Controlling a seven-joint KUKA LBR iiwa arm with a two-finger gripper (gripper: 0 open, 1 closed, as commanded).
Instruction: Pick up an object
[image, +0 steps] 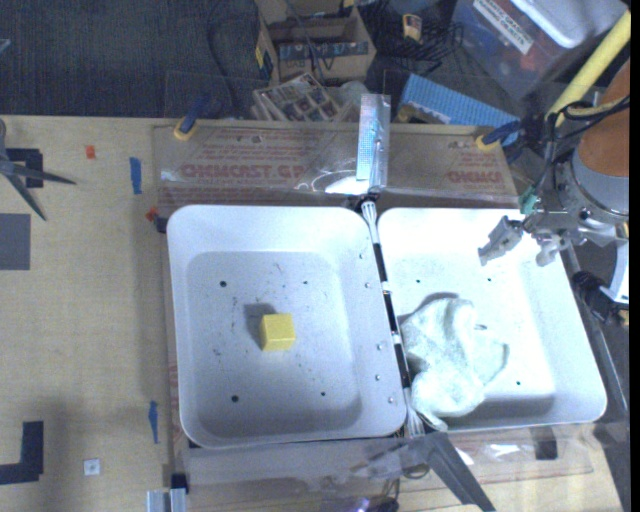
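A small yellow block (278, 331) lies on the floor of the left bin (200, 235), a little left of its middle. A crumpled white cloth (450, 350) rests in the right bin (570, 400), against its left wall and near the front. My gripper (520, 243) hangs over the far right part of the right bin, well behind and to the right of the cloth. Its two fingers are spread apart with nothing between them.
A clear upright divider (373, 140) stands behind the seam between the bins, in front of cardboard panels (250, 165). The grey arm with its orange band (610, 150) comes in over the right bin's far right corner. Cables and boxes crowd the back.
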